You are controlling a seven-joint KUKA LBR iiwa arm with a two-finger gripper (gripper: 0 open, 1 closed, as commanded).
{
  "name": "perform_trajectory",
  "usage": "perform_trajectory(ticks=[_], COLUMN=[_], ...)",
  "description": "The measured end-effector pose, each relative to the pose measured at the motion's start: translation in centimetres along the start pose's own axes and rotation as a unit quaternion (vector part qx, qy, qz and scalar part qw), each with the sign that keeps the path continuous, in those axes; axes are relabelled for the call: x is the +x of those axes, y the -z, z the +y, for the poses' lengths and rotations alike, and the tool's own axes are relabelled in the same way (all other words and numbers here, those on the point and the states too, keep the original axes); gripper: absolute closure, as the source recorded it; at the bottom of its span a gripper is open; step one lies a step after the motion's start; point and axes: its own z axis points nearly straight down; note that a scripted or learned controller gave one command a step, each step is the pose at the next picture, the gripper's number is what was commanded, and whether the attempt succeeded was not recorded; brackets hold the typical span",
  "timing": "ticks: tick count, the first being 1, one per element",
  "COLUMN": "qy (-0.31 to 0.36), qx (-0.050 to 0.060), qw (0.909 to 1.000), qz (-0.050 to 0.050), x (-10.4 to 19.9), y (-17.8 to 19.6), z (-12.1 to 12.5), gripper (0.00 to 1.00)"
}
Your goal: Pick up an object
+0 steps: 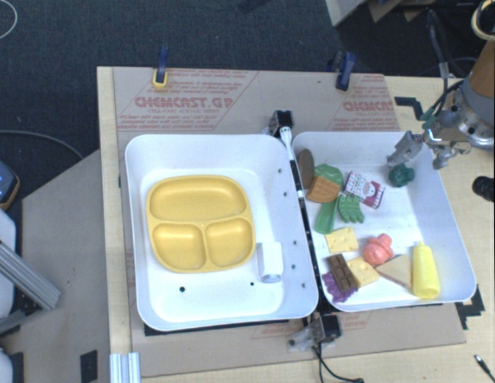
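Dark green lump (401,175) sits just below gripper (424,152), in far right corner of right bin (455,222). Gripper fingers spread, one each side above lump, nothing pinched between them. Other toys lie well off to gripper's left and nearer camera: yellow bottle (424,270), pink piece (378,249), green glove (350,207). Yellow tray (201,220) in left bin. Task judged barely begun: grasp and lift both remain.

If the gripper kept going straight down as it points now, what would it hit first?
Probably the small dark green object lying just under the gripper in the right bin, though depth is hard to judge.
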Motion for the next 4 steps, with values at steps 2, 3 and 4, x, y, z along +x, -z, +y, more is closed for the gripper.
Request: perform_trajectory(ticks=[2,3,4], qy=[0.0,0.0,0.0], qx=[0.0,-0.004,-0.01], qw=[1.0,1.0,0.9999], qz=[0.0,0.0,-0.001], x=[0.7,0.8,0.7], y=[-10.8,-14.0,-12.4], z=[0.5,0.7,1.0], gripper=[0.0,0.0,1.0])
